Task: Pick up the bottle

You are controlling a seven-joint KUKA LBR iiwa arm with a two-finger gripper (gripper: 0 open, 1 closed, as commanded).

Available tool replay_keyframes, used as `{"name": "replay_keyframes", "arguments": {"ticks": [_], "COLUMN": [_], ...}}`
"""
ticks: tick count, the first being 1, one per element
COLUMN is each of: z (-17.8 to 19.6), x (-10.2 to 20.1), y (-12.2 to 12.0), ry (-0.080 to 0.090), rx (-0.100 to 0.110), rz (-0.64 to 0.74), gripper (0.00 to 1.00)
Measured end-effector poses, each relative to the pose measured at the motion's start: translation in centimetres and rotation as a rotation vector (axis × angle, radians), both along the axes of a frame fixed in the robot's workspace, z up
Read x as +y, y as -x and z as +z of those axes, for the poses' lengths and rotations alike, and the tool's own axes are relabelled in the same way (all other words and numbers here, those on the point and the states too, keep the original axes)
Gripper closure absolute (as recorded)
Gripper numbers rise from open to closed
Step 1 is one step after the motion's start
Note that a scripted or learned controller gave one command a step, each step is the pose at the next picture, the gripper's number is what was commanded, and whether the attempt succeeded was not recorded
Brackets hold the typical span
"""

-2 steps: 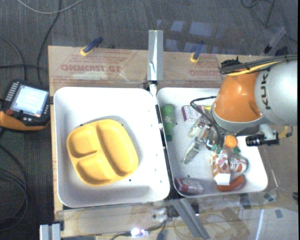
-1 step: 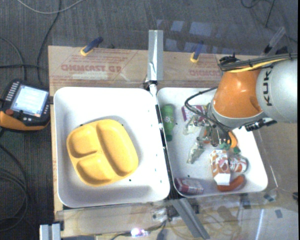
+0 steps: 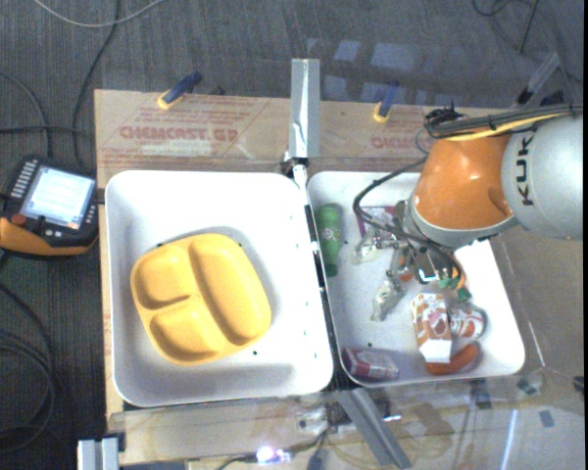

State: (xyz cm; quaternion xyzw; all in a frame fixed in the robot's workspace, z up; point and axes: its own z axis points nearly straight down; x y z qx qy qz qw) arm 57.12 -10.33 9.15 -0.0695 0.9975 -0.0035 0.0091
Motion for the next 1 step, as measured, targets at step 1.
{"name": "replay_keyframes", "arguments": {"ticks": [1], "z": [-0.13], "x": [-2.61], "y": [-5.42], "ry": [-0.004], "rx": [0.007], "rz": [0.177], "gripper": [0.0]}}
